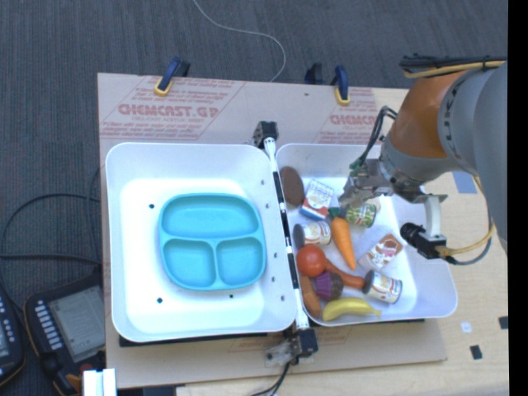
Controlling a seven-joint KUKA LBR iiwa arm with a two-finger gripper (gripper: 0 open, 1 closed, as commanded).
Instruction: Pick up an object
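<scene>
Positioning Over the Right Bin: Approach Step

Reaching in from the right, the grey arm with the orange band (pixel 421 130) is placed over the upper part of the right shallow white bin (pixel 441 299). The end effector (pixel 360 190) is seen low among the contents, just above the small green-labelled can (pixel 361 214) and beside the white and red packet (pixel 318 196). Whether it is wide or narrow cannot be told, and nothing is shown to be held.

The candidate objects are all kept in the right bin: a brown oval piece (pixel 291 185) at the upper left, an orange plastic carrot (pixel 344 242) in the middle, a red tomato (pixel 311 261), a purple toy fruit (pixel 328 285), a yellow banana (pixel 351 308) along the lower wall, and two further small cans (pixel 384 286) at the right. They are packed closely, several of them touching.

The left shallow white bin (pixel 132 304) is occupied by a light blue three-compartment tray (pixel 213 241). Both bins are carried on the counter (pixel 487 337).

The step in hand is judged to be the descent onto a chosen object, probably the green-labelled can. A centred closure on that can is called for next, followed by a straight lift. A slip or a touch on the neighbouring carrot should be expected as the main risk, given the crowding.
</scene>
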